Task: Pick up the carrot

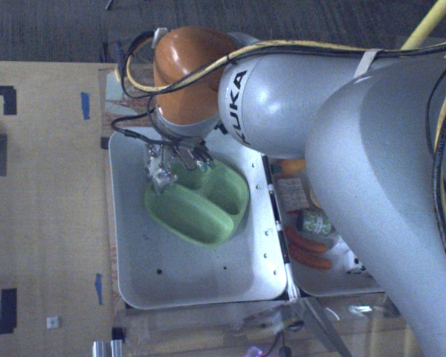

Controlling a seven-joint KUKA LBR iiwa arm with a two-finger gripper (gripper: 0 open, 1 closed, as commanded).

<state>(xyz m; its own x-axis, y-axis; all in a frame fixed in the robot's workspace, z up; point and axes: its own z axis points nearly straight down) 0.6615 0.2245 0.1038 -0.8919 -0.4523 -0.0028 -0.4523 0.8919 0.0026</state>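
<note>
- my arm (342,117): grey, orange band (187,69)
- tray (201,203) under my gripper (175,166): green
- bin (134,259): white
- sausages (308,248) to its right: red

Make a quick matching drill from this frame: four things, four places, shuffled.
Things:
1. green dish
2. gripper
3. red sausages
4. blue tape

Places:
A. on the bench, left of the bins
B. in the left bin
C. in the right bin, beside the arm
D. over the dish's upper-left rim

Pairs: 1-B, 2-D, 3-C, 4-A
</note>
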